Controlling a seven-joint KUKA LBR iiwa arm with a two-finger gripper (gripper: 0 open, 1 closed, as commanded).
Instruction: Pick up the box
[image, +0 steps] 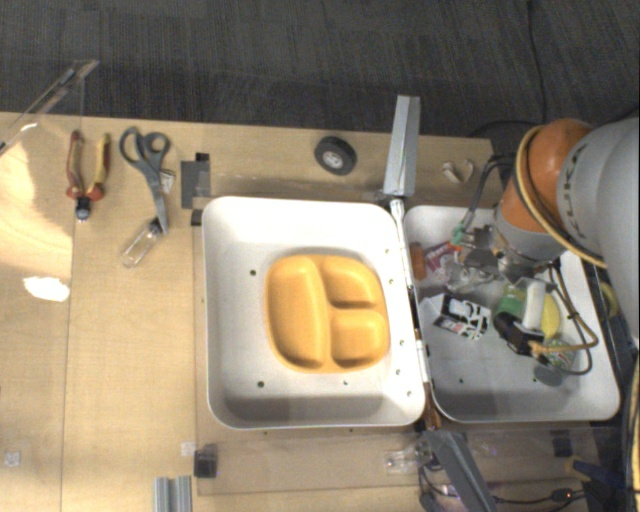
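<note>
Camera view, items by size. Bench (120, 380): light wood. Left bin (230, 300): white, holds a yellow three-compartment tray (325, 310). Right bin (520, 390): white, cluttered. Arm (590, 190): grey with orange band, reaching over the right bin. Jaws (478, 262): low among the clutter; opening cannot be told. Scissors (150, 165), pliers (85, 170), tape roll (335, 154): along the bench's far edge. Box (464, 316): small, black-and-white, in the right bin, near the jaws.

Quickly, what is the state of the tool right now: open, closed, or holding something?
Tool: cannot be told; it is low over the right bin, among small items.
</note>
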